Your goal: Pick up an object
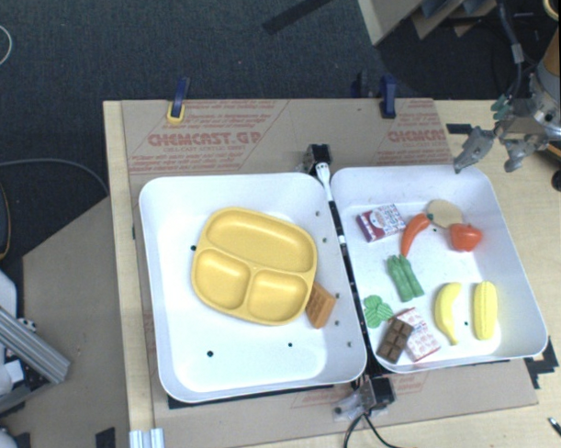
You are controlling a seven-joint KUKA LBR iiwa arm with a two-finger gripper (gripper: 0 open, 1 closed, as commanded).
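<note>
Approach step, nothing picked yet. Grey 2-finger gripper (pixel 495 151) hovers over top-right corner of right shallow white bin (pixel 518 256), fingers spread apart, empty. Nearest candidate: red plastic tomato (pixel 465 237) in that bin, beside orange carrot (pixel 414 232). Next move: descend, align over 1 object, close.

Arm (pixel 542 72) cut off by right edge above the wrist. Waffle (pixel 320 306) partly tucked under yellow plate (pixel 253 265). Labels on small packets (pixel 381 222) too small to read.
</note>
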